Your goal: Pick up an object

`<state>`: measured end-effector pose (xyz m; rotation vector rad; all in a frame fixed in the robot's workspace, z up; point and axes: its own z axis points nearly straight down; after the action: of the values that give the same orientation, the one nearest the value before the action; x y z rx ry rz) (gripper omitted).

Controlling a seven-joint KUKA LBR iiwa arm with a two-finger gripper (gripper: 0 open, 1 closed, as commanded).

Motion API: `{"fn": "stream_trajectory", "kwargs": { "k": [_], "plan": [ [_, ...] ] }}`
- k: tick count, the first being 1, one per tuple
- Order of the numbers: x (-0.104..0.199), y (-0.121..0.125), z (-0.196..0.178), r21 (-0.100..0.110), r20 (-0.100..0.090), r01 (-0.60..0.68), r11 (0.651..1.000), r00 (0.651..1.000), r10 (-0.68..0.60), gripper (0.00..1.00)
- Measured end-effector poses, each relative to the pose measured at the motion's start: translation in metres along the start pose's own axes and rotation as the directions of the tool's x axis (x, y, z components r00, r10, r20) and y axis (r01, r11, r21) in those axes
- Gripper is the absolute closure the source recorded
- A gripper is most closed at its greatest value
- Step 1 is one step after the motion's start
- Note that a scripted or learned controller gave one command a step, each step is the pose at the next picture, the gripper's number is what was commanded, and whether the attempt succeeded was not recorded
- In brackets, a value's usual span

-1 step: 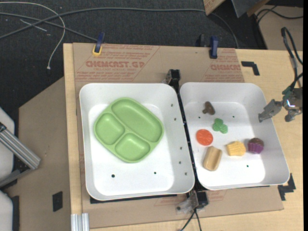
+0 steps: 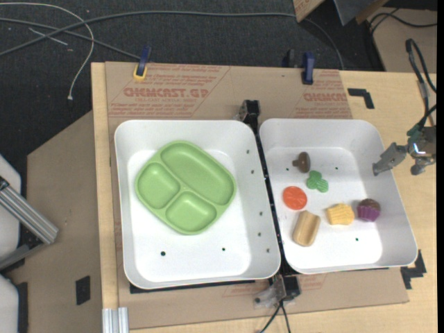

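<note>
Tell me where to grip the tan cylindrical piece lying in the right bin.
Grip the tan cylindrical piece across its middle, coming straight down from above. It lies on its side, tilted, long axis running near to far, so closing across its narrow width looks safest. The yellow block sits close on its right.

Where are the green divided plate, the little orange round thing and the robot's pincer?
Green divided plate point(image 2: 185, 186): camera view, on the ridge where its three compartments meet.
Orange round thing point(image 2: 295, 198): camera view, on its top face.
Pincer point(image 2: 386, 162): camera view, at the fingertip end, over the right bin's rim.
</note>
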<state>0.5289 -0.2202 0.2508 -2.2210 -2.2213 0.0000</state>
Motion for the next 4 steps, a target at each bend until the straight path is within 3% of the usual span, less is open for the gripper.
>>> {"fn": "stream_trajectory", "kwargs": {
  "k": [3,4],
  "plan": [
    [0.019,0.003,0.143,0.004,-0.002,0.0,1.0,1.0,0.0,0.0],
    [0.018,0.004,0.129,-0.001,-0.001,0.0,1.0,1.0,0.0,1.0]
  ]
}}
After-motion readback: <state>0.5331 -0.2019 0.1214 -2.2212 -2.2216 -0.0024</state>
